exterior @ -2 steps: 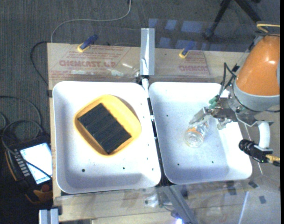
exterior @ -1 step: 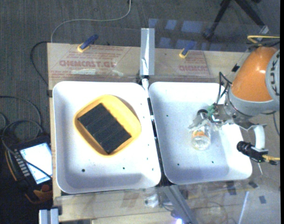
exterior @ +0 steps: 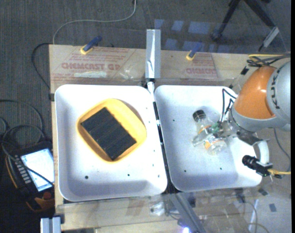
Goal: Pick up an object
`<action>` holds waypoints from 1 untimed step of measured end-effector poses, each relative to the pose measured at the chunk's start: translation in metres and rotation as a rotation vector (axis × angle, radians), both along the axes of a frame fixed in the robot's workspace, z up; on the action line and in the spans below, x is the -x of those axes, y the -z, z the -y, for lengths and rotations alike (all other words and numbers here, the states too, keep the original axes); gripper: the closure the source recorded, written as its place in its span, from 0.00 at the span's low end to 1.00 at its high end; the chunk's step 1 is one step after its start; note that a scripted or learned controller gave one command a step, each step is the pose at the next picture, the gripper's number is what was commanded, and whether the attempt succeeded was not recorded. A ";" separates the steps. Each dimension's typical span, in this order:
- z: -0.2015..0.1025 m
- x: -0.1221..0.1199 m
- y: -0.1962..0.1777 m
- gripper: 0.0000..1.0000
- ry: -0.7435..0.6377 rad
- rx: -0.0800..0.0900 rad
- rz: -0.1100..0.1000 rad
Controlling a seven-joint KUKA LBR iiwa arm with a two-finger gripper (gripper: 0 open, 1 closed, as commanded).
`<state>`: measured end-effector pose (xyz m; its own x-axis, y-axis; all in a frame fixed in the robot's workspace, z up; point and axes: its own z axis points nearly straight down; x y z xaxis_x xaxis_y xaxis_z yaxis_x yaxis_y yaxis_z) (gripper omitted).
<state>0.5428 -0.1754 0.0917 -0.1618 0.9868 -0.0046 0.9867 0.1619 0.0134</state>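
Arm: grey KUKA arm with an orange band point(exterior: 254, 95), entering from 3 o'clock and bending down over the right bin.

Gripper: two-finger gripper point(exterior: 216, 130), low over the right bin's centre-right; its fingers merge with the clutter beneath, so whether it is open, closed or gripping cannot be told.

Right bin: shallow white plastic bin point(exterior: 181, 154) at 3 o'clock of the bench.

Object: small clear plastic item with a dark cap point(exterior: 202, 125), lying in the right bin, directly beside the gripper at its 9 o'clock.

Left bin: matching shallow white bin point(exterior: 70, 169) at 9 o'clock.

Dish: yellow rounded dish holding a black ribbed rectangular slab point(exterior: 108, 133), centred in the left bin.
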 end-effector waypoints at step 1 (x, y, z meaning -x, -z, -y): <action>0.024 -0.018 0.000 0.00 -0.018 -0.001 0.001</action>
<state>0.5603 -0.1994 0.0913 -0.1796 0.9837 -0.0040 0.9836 0.1796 0.0145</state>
